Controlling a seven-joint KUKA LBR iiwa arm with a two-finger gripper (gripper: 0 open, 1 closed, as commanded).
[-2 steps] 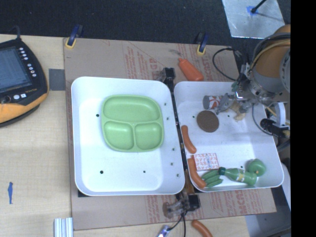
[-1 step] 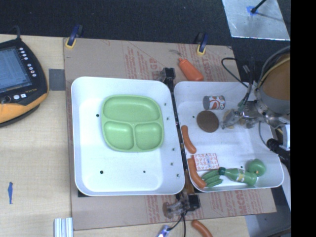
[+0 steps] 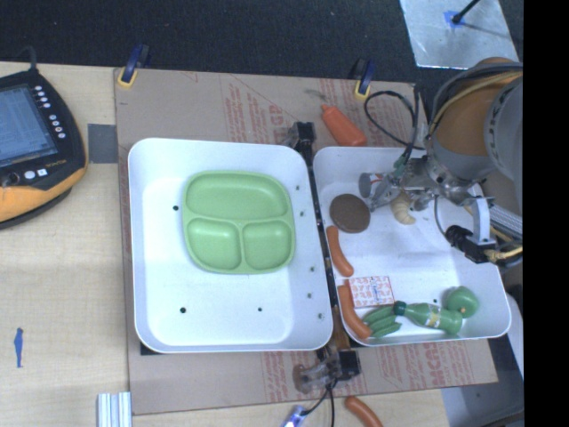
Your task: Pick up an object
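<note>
The grey arm (image 3: 480,123) reaches in from 3 o'clock, wrist bent down over the right bin (image 3: 427,238), its tool (image 3: 398,192) low at the bin's 12 o'clock end; its opening cannot be told. A brown disc (image 3: 350,213) lies just beside it (at its 8 o'clock), a green bottle (image 3: 431,317) near 5 o'clock.

can't really make out the end effector (image 3: 398,194), its fingers are just a blurry metal tangle, and it covers part of a small tan thing (image 3: 404,212). The arm (image 3: 476,123) and the orange controller (image 3: 31,149) both run off frame
</note>
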